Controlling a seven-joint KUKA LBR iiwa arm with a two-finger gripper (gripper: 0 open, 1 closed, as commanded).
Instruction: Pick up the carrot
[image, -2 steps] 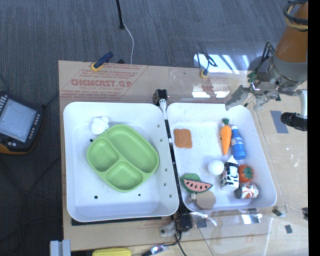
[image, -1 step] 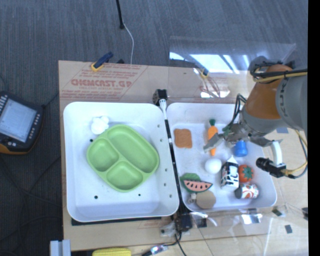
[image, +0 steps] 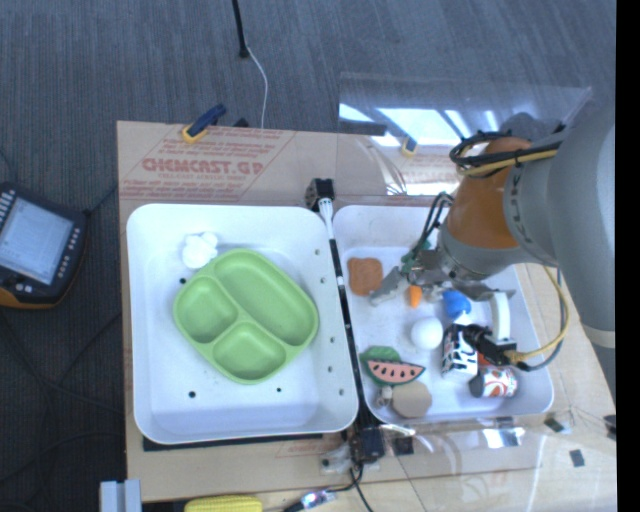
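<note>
Orange carrot (image: 414, 295) right beside hand (image: 400, 284)

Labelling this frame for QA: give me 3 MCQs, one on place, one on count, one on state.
1. Which bin holds the green plate?
A left
B right
C neither

2. How many compartments does the plate have?
A two
B three
C five

3. What is the carrot doing?
A lying on the plate
B lying in the right bin at the gripper
C on the floor

Answers: 1 A, plate sits in the left bin. 2 B, three hollows show. 3 B, the orange piece lies on the bin floor beside the gripper tip.
</note>
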